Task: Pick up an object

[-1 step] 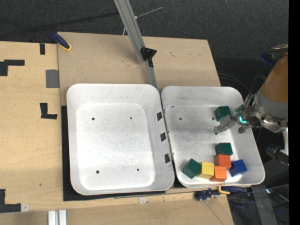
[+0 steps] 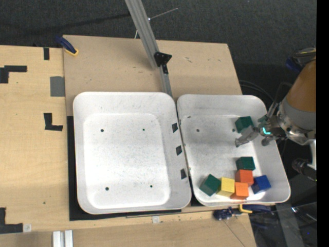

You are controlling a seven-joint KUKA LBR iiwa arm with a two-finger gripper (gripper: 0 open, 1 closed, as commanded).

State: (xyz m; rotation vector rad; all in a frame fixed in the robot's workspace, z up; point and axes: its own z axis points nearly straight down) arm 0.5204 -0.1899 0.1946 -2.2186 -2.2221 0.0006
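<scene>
Grey arm (image 2: 300,104) leans over the right bin (image 2: 216,104), jaws beside a green block (image 2: 243,123), their spread unclear.

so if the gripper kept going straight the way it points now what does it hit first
Probably the dark green block near the right bin's upper edge: the gripper reaches in from the right and points left, with that block just ahead. Depth is unclear, so it could pass beside it.

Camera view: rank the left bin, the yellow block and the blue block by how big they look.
1. Left bin, by far the largest.
2. Yellow block and blue block: they look about alike, so I won't rank one above the other.
</scene>
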